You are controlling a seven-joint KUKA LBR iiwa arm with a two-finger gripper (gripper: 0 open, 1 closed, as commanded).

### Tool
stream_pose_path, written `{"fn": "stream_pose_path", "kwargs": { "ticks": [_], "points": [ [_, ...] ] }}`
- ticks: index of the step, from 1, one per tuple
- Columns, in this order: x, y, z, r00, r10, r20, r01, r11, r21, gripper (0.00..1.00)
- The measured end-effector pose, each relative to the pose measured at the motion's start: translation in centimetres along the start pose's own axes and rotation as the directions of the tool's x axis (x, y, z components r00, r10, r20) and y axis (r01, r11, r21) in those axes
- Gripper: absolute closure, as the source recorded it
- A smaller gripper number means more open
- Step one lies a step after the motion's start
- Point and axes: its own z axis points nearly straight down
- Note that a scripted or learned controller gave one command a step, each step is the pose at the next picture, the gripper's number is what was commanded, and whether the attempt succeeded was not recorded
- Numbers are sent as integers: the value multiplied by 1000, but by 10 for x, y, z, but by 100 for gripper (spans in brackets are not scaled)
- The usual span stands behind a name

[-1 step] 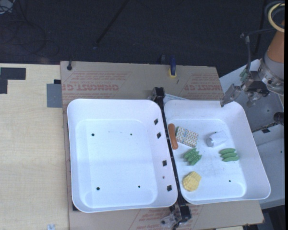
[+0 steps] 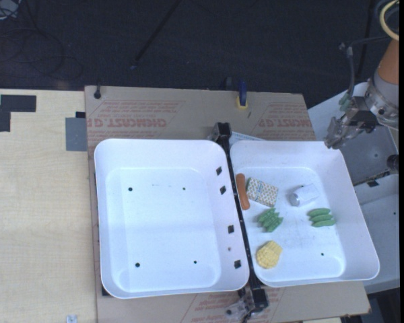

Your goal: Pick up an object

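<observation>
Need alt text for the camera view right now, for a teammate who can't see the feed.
The gripper hangs above the right bin's far right corner, holding nothing visible. That bin holds an orange stick, a patterned packet, a grey-white piece, two green toys and a yellow corn piece. The left bin sits beside it.

This looks like a robotics lab or test cell rather than a home or shop. Two shallow white bins (image 2: 163, 224) sit clamped side by side on a cardboard sheet (image 2: 188, 113) with printed lettering, laid over a pale plywood bench (image 2: 34, 207). Loose black cables (image 2: 27, 19) trail across a dark floor behind the bench. Grey and black patches (image 2: 75, 133) are stuck to the wood, possibly markers, though they are too small to tell. At the right edge stands a grey robot arm (image 2: 384, 93) with an orange band, above metal plating (image 2: 370, 153).
</observation>
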Motion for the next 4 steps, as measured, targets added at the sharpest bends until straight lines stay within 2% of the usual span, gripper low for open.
{"fn": "stream_pose_path", "kwargs": {
  "ticks": [1,2,3,4],
  "points": [
    [57,-70,-67,1000,0,-2,0,1000,0,100],
    [192,-88,-157,1000,-13,-4,13,1000,-11,100],
    [255,-146,-192,1000,-6,-2,6,1000,-3,100],
    [194,-160,-103,1000,9,2,-9,1000,8,100]
  ]
}}
